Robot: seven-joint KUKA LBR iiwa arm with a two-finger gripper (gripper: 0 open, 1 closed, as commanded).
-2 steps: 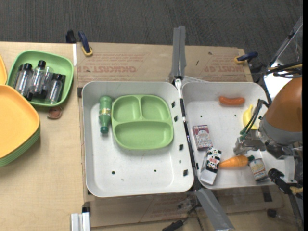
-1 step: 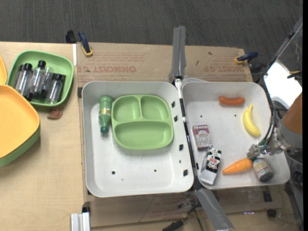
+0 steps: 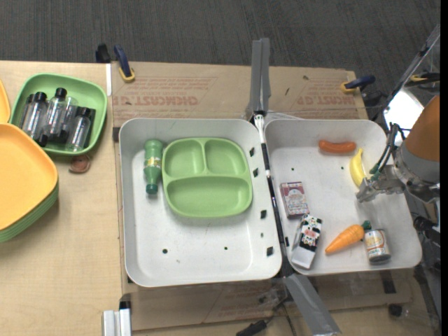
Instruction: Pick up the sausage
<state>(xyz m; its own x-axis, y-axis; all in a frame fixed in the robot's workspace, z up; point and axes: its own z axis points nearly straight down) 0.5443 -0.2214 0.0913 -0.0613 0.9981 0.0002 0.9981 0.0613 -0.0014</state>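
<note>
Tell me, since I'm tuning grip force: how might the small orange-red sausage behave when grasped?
The small orange-red sausage looks smooth and rounded, so it may roll or slip sideways. Probably a light toy. It lies apart from the yellow banana, leaving room for the gripper.

The bench carried two white bins side by side on brown cardboard; at left sat stacked orange plates and a green dish (small bottles inside).
</note>
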